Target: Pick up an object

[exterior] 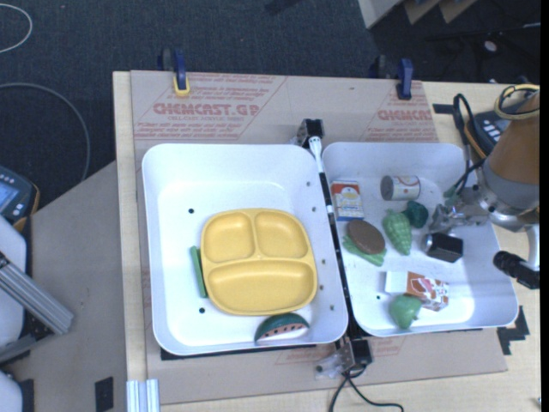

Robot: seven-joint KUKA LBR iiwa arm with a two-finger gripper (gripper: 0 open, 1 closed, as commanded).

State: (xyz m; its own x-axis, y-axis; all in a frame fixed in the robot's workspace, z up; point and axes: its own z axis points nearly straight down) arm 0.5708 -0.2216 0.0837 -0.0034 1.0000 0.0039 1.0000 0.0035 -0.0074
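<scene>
Several small objects lie in the right white bin (480,312): a bumpy green plastic piece (397,231) near its centre, a brown oval (367,237) at its 9 o'clock, a grey cylinder (401,186) at 12. The gripper (445,233) hovers at 3 o'clock; its opening cannot be told. A yellow divided tray (257,260) fills the left bin (171,230).

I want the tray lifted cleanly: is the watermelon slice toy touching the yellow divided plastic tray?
Touching. The camera view shows the watermelon slice toy lying right against the front rim of the yellow divided plastic tray, no white bin floor between them.
</scene>
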